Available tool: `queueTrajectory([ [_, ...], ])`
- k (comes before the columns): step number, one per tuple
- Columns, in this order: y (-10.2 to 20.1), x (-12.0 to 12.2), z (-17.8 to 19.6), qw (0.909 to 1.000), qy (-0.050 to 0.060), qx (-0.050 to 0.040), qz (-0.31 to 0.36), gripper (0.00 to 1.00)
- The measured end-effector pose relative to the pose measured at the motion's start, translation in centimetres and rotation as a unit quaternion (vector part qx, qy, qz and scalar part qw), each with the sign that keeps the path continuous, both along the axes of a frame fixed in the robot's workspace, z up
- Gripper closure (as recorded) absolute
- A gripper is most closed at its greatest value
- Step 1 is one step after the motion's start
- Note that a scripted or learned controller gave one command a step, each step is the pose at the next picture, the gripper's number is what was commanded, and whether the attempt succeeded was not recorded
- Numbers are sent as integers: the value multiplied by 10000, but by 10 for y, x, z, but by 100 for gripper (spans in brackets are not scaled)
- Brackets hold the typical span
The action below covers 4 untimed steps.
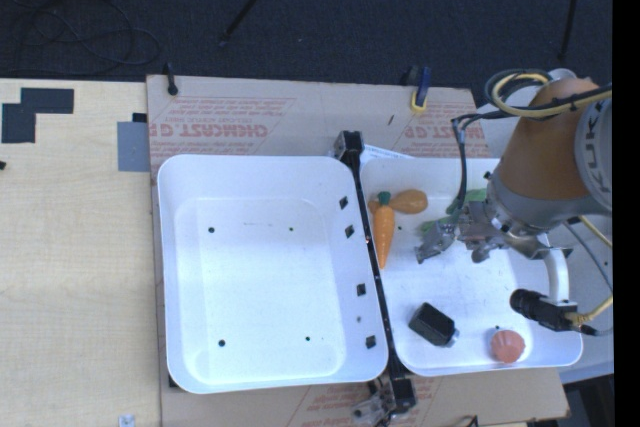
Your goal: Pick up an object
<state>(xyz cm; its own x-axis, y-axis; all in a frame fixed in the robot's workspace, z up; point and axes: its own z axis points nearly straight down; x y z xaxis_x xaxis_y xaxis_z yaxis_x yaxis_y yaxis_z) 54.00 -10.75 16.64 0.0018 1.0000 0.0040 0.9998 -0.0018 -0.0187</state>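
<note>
Nearest, black block and pink ball lie unpicked; gripper, finger state indiscernible, hovers right of carrot.

right bin objs: orange carrot w/ green top, lying lengthwise along the left wall, an orange-yellow oval item just beside its top end. black block sits tilted near the front, reddish round ball in front-right corner, both apart from the rest.

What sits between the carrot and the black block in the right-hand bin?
Nothing: in the camera view, the stretch of white bin floor from the carrot down to the black block is bare. The gripper is off to the side.
</note>
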Motion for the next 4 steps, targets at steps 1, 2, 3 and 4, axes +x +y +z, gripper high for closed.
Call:
queueTrajectory([
  [1,-32,65,130,9999,-154,-45,22,0],
  [2,7,-13,80,10000,-40,-3,-3,0],
  [3,-30,-19,185,9999,-129,-36,-4,0],
  [4,18,-65,306,9999,-153,-22,35,0],
])
